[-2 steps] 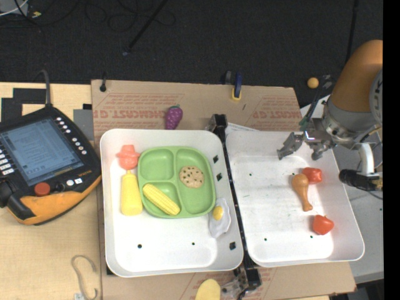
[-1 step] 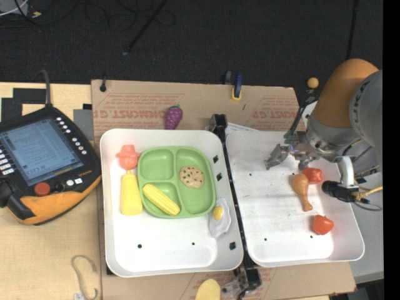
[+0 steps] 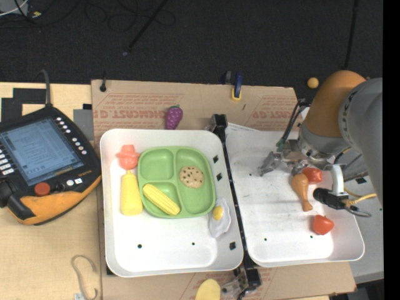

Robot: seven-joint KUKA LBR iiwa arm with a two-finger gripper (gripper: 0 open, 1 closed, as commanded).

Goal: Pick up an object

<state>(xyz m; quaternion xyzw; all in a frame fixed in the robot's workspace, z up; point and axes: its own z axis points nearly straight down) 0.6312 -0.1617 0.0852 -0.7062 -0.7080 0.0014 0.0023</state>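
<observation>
Here, in the camera view, the grey arm (image 3: pixel 350 117) with its orange band reaches over the right bin (image 3: pixel 281 242) from that bin's right edge. Its gripper (image 3: pixel 273 163) hangs low over the bin's upper middle, the two thin fingers (image 3: pixel 267 167) spread apart with nothing between them, tips at or just above the white floor; contact cannot be made out.

Just beside the gripper, toward the bin's right edge, lies a toy chicken drumstick (image 3: pixel 302 190), tan and tilted, with a red piece (image 3: pixel 312 175) touching its upper end. Nearer the bin's lower right corner sits a red toy tomato (image 3: pixel 322 224), apart from the drumstick. A black cable fitting (image 3: pixel 332 199) crosses between them.

The left bin (image 3: pixel 162 255) carries a green divided plate (image 3: pixel 177 181) at its centre. A cookie (image 3: pixel 192 177) rests in the plate's upper right compartment and a corn cob (image 3: pixel 161 199) lies slanted in the lower compartment. A yellow bottle (image 3: pixel 130 194) lies just beside the plate's left rim, with a pink toy (image 3: pixel 127 157) above it near the bin's upper left corner. A fried egg (image 3: pixel 217 215) sits by the bin's right edge.

On the bench, a control pendant (image 3: pixel 40 161) rests left of the bins, and purple grapes (image 3: pixel 173 117) lie beyond the left bin's far edge.
</observation>
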